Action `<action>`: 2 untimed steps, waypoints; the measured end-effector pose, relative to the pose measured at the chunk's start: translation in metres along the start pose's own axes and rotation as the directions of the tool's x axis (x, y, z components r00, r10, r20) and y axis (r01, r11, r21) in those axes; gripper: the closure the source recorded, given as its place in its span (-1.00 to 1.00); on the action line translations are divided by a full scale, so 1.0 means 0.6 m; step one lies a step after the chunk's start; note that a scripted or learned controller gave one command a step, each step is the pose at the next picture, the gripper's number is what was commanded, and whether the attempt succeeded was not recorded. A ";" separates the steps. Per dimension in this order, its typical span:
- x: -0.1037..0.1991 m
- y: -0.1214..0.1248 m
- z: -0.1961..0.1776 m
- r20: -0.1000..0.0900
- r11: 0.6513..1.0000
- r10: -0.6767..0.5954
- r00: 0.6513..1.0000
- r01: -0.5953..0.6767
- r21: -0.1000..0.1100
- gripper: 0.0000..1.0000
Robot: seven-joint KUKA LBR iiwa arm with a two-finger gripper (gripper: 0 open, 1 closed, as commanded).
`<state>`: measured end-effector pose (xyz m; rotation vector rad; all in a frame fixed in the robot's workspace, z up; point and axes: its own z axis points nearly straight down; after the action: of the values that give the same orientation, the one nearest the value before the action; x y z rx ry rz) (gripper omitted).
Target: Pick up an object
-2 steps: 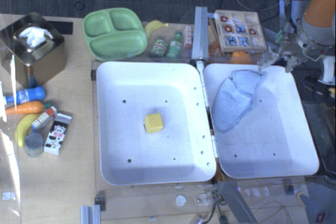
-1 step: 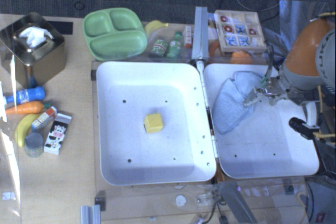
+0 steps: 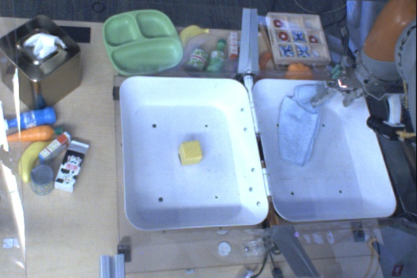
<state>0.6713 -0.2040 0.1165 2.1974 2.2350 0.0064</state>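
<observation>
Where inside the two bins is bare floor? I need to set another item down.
Left bin: bare everywhere around the yellow block at its middle. Right bin: bare along the near edge and right side; crowded at the far left, where the cloth lies under the claw.

bins (image 3: 150, 205): white
block (image 3: 191, 152): yellow
cloth (image 3: 298, 129): pale blue
divided plate (image 3: 143, 40): green
arm band (image 3: 391, 17): orange
carrot (image 3: 30, 134): orange

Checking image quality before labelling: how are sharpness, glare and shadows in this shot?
Camera view: soft overall with a bluish cast; the yellow block and cloth stay readable; a small bright glint near the hand, whose outline is blurry; pale reflective streaks at the left edge; shadows in the bins are faint.
</observation>
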 end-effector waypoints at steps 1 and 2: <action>-0.001 -0.112 -0.120 0.000 0.995 0.100 0.995 -0.100 0.000 -1.00; 0.065 -0.002 0.037 -0.001 0.991 0.132 0.991 -0.132 -0.002 -1.00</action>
<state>0.6694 -0.1650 0.0943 2.3406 2.0842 0.0107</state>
